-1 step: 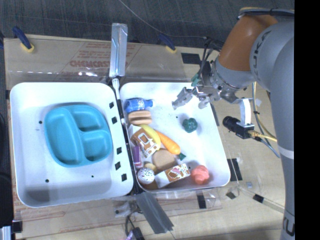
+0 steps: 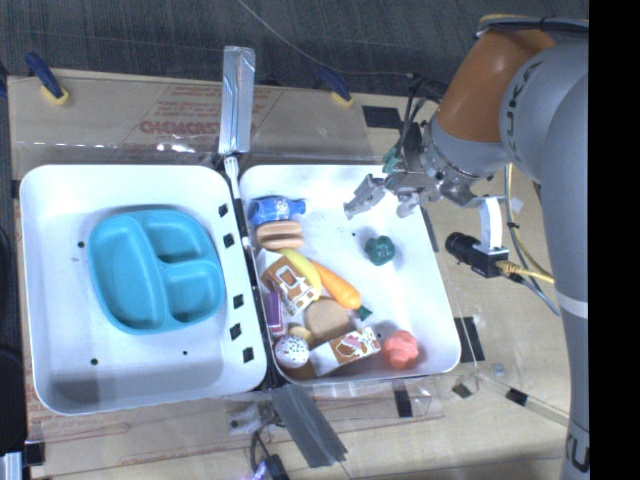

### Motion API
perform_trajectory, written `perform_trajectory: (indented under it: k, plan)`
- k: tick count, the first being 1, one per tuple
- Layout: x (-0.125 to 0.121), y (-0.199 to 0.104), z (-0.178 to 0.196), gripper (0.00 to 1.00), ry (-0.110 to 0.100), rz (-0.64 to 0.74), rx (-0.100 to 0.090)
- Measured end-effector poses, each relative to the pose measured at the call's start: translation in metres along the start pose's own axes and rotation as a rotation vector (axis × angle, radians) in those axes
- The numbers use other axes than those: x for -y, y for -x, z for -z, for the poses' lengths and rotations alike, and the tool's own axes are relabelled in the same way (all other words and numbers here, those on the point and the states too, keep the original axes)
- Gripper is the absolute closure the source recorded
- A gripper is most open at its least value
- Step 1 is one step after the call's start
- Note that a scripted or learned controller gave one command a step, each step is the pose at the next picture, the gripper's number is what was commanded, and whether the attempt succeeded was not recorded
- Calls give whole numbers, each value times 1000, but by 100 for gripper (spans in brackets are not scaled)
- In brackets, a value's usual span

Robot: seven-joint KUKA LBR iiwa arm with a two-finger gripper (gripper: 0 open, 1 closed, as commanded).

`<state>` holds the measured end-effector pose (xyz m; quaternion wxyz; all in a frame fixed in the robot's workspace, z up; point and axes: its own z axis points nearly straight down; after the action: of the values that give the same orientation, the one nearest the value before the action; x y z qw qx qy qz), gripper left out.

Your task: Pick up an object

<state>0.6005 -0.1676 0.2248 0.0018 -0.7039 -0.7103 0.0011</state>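
Note:
My gripper [image 2: 383, 200] hangs over the upper right part of the right bin [image 2: 330, 181], its two fingers spread apart with nothing between them. A small dark green round object [image 2: 379, 250] lies just below it on the bin floor. Along the bin's left side and bottom lie a blue wrapped item [image 2: 270, 209], a hot dog bun [image 2: 280, 234], a carrot [image 2: 338, 286], a yellow piece [image 2: 300, 265], a brown round bread [image 2: 328, 318], small printed boxes [image 2: 350, 347], a speckled ball [image 2: 292, 349] and a pink ball [image 2: 400, 348].
The left bin [image 2: 60, 368] holds a blue sectioned tray [image 2: 157, 270]. A metal divider post [image 2: 237, 98] stands between the bins at the back. Bare floor shows in the right bin's middle and upper part.

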Motion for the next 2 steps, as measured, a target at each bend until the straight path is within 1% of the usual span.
perform_trajectory:
  k: [1, 2]
  plan:
    - [47, 44, -133, 0, 4, -54, 3]
    - [27, -5, -78, 0, 7, -57, 0]
